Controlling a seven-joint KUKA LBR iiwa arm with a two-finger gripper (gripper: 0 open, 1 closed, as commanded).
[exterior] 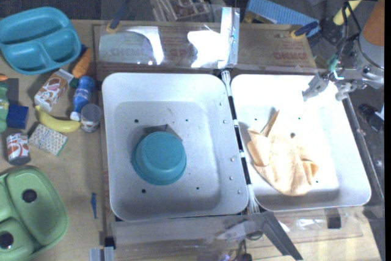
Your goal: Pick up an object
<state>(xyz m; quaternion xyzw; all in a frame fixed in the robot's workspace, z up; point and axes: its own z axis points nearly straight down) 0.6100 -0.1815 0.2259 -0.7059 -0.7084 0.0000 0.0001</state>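
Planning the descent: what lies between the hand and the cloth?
Bare white floor of the right bin separates the hand from the cloth, seen in the camera view.

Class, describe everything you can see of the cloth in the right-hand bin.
The cloth is pale tan, soft-looking fabric, crumpled into loose folds rather than spread flat. It lies on the floor of the right bin, toward its left and near side, close to the left wall. A narrow strip sticks up toward the bin's middle. Only the bin touches it; the gripper is apart from it, over the far right corner.
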